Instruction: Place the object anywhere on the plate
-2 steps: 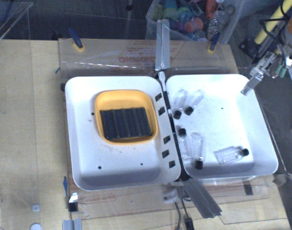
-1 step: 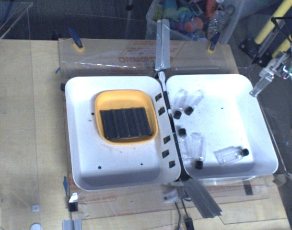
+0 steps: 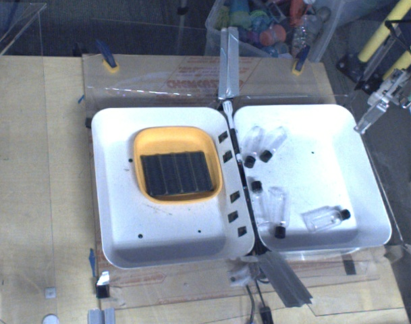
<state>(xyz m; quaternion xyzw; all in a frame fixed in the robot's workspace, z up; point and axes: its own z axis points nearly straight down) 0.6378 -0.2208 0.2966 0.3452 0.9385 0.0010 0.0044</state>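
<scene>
- Two white bins sit side by side on the counter (image 3: 43,181); the gripper (image 3: 368,117) hangs at the far right edge, above the right bin's (image 3: 326,123) outer back corner.
- Whether it is wide or narrow cannot be told; nothing shows between it.
- Several clear vials with black caps lie in the right bin, left of and nearer than the gripper; one vial (image 3: 324,217) lies at the front.
- Well left of the gripper, the yellow plate (image 3: 175,139) rests in the left bin (image 3: 117,235), bearing a dark ridged insert (image 3: 177,173).

A plate (image 3: 177,164) sits in the left bin (image 3: 111,181); several bottles (image 3: 323,217) (mostly near the divider) lie in the right bin (image 3: 353,174).
</scene>
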